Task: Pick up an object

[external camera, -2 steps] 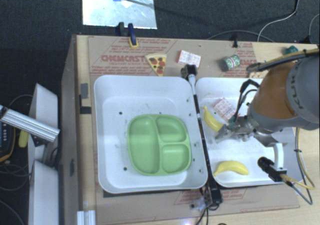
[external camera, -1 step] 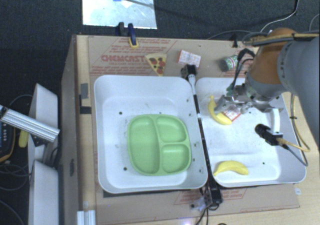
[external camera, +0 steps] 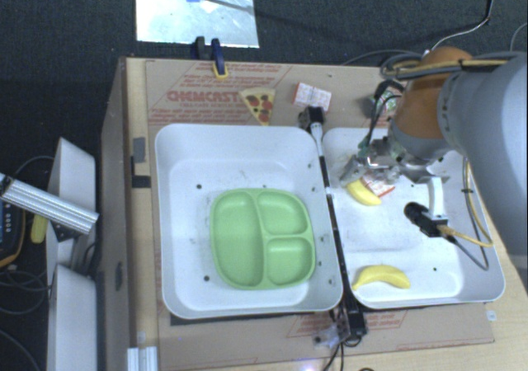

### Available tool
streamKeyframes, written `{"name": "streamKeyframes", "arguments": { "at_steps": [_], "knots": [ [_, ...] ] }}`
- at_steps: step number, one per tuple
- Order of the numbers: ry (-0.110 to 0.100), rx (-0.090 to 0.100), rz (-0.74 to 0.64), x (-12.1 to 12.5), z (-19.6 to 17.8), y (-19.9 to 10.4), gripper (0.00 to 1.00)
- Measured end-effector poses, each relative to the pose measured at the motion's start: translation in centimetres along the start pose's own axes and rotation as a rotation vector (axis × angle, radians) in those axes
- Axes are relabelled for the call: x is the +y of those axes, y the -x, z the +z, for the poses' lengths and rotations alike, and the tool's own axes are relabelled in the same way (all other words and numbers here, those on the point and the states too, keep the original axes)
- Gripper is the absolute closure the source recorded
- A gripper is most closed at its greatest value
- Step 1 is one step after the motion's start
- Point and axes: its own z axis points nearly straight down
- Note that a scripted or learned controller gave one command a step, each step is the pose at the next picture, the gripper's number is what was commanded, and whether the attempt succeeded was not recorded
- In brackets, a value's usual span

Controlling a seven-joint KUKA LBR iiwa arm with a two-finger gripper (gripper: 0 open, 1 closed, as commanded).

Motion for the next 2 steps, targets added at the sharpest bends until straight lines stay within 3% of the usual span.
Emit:
{"name": "streamKeyframes", "arguments": {
  "at_steps": [2],
  "knots": [
    [-0.003, 0.008, -0.001, 0.8, 0.0, 0.8, 0.0]
  ]
}}
